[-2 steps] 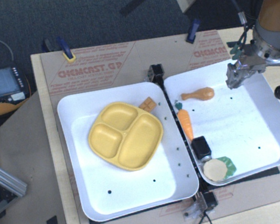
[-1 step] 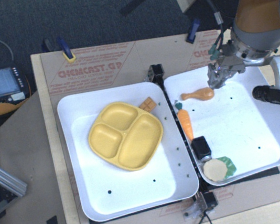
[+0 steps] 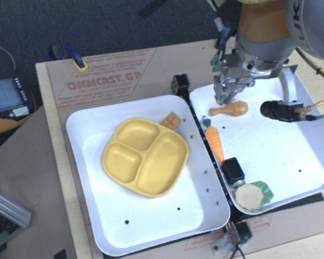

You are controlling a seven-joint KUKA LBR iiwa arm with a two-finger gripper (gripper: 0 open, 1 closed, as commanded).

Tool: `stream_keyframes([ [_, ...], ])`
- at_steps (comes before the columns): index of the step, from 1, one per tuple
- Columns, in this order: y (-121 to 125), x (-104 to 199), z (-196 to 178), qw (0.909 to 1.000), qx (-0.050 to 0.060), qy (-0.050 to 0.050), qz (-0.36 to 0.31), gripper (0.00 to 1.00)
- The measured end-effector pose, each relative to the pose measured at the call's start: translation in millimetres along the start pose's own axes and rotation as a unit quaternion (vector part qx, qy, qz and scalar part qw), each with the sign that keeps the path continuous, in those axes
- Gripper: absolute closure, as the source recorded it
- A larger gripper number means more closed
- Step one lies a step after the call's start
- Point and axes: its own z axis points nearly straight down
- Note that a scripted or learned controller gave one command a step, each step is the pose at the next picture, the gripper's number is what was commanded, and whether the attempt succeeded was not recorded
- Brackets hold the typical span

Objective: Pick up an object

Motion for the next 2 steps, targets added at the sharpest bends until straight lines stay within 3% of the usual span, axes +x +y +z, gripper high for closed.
stream_keyframes([
  [2, 27, 95, 14, 1.0000, -0.001, 0.000, 0.000, 1.00],
])
